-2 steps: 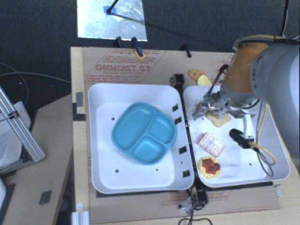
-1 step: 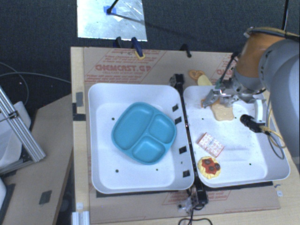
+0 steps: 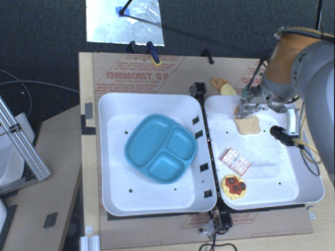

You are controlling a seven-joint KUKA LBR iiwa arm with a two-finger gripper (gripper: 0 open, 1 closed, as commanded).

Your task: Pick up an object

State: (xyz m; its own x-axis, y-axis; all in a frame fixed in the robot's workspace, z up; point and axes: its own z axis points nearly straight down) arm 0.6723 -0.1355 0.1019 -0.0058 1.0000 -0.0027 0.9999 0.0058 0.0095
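Dark carpet surrounds a cardboard-topped bench (image 3: 157,69) carrying 2 shallow white bins side by side, with a foil-like sheet (image 3: 124,14) lying on the floor beyond it. Left bin (image 3: 112,192): 1 blue divided plate (image 3: 160,148) with 3 compartments, sitting near the middle, nothing on it. Right bin (image 3: 309,190): 3 small items spread apart, likely scattered so each can be approached singly. Nearest the front wall, a round piece with red and yellow markings (image 3: 234,186); just behind it, a small pink-and-white packet (image 3: 236,161); toward the back, a tan bread-like slice (image 3: 247,125). Outside the bin's far rim, 2 more food-like pieces (image 3: 224,86) rest on the cardboard. Gripper (image 3: 246,109) hangs at the far end of the right bin, directly above or touching the tan slice's back edge; contact unclear. Cannot tell how the tool stands; its tip is too small and cluttered to read. Judgement: the tan slice is the target, and nothing looks lifted yet.
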